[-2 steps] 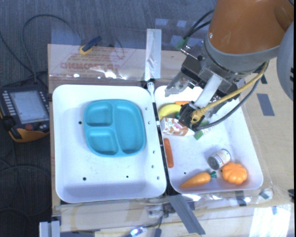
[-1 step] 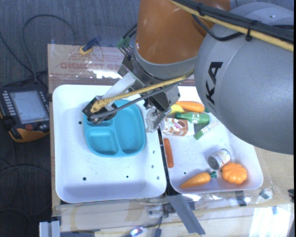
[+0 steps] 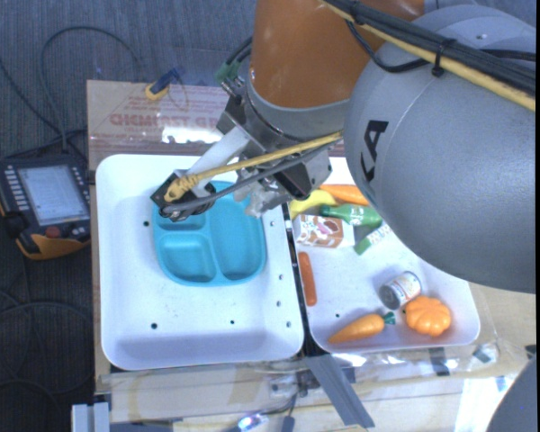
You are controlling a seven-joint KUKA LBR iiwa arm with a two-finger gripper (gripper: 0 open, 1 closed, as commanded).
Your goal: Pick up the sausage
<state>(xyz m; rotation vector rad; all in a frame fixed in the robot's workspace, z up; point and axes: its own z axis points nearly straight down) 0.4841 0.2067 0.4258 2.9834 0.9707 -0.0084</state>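
Note:
The sausage (image 3: 307, 277) is a thin reddish-orange stick. It lies lengthwise in the right bin (image 3: 463, 331), close against that bin's left wall. My gripper (image 3: 259, 198) hangs over the divide between the two bins, above the far right corner of a blue tray (image 3: 207, 248). It is up-frame and a little left of the sausage, apart from it. The big grey and orange arm hides the far part of the right bin.
The blue compartment tray sits in the left bin (image 3: 126, 313). The right bin also holds a carrot (image 3: 358, 328), a small orange pumpkin (image 3: 428, 316), a can (image 3: 400, 289), a printed packet (image 3: 319, 230) and green and yellow items (image 3: 342, 212). A teach pendant (image 3: 40, 201) lies left of the bench.

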